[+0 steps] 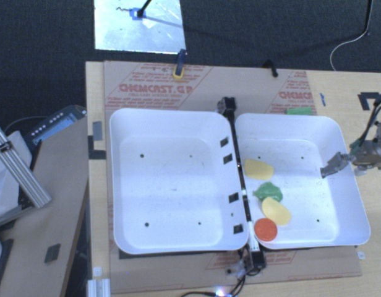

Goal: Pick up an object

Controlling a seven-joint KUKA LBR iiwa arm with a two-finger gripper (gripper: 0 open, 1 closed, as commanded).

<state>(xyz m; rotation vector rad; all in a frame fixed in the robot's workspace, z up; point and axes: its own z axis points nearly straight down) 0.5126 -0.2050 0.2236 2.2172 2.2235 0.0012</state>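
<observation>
In the right bin (pixel 314 125), along its left wall, lie a pale yellow flat piece (pixel 258 169), a green piece (pixel 268 191), a yellow oval piece (pixel 276 211) and a red-orange round piece (pixel 266 229). My gripper (pixel 336 163) reaches in from the right edge of the view, over the right side of the right bin, well apart from these objects. Nothing shows between its grey fingers.
The left bin (pixel 172 184) stands beside the right one, with black clips (pixel 229 159) along the shared divider. A shiny metal plate (pixel 139 16) lies at the back. A green patch (pixel 299 111) sits behind the right bin.
</observation>
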